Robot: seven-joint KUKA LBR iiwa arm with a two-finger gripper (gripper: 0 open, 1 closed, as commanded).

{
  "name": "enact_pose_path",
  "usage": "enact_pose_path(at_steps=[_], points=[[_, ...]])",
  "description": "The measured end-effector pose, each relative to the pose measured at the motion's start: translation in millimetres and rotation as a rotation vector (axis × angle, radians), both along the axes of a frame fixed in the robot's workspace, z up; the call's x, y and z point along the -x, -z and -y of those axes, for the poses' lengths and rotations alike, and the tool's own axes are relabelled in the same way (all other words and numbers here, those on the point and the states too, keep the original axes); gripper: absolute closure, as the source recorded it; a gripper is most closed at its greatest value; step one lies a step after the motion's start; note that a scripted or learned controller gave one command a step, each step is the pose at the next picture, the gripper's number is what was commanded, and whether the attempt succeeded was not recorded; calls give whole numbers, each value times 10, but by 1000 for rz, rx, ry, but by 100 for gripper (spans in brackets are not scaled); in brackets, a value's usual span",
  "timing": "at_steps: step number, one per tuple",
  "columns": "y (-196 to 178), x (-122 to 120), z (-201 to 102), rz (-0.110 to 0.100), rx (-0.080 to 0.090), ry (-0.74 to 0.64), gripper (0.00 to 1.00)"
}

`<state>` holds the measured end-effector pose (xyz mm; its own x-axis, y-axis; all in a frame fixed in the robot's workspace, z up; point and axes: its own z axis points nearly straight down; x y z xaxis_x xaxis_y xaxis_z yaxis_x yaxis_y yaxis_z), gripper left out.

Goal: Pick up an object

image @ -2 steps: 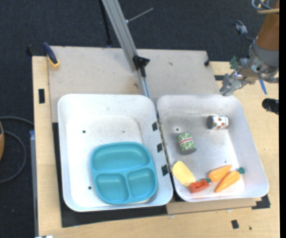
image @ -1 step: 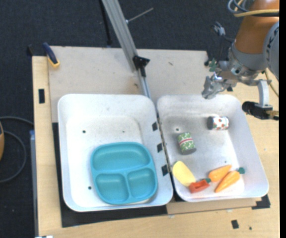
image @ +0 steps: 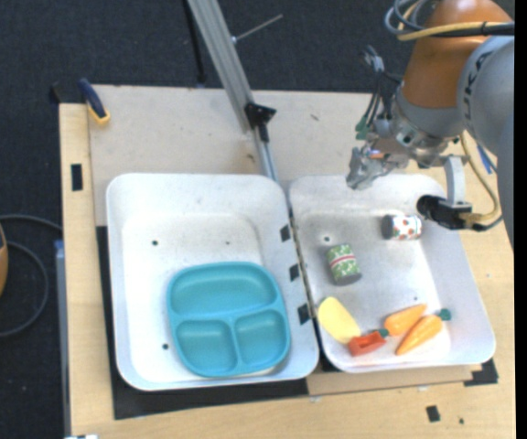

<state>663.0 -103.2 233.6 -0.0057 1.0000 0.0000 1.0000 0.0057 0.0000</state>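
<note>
My gripper (image: pixel 362 170) hangs over the far edge of the right bin (image: pixel 456 273), near its back left corner, with nothing seen in it. Below it in that bin lie a small green and white can (image: pixel 342 262) and a short white and red cylinder (image: pixel 402 226). At the near end lie a yellow piece (image: pixel 337 318), a small red piece (image: pixel 367 343) and two orange carrots (image: pixel 415 329). The can is the closest thing to the gripper, a good way nearer the camera.
The left bin (image: pixel 154 218) holds a blue divided plate (image: pixel 229 318) at its near side. A grey metal bar (image: pixel 227 62) slants from the top of the view down to the gap between the bins. The bench (image: pixel 154 126) behind the bins is bare wood.
</note>
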Motion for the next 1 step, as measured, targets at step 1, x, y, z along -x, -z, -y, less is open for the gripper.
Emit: enact_pose_path(at_steps=[1], points=[[-24,65,-618,1,-1,-2,100]])
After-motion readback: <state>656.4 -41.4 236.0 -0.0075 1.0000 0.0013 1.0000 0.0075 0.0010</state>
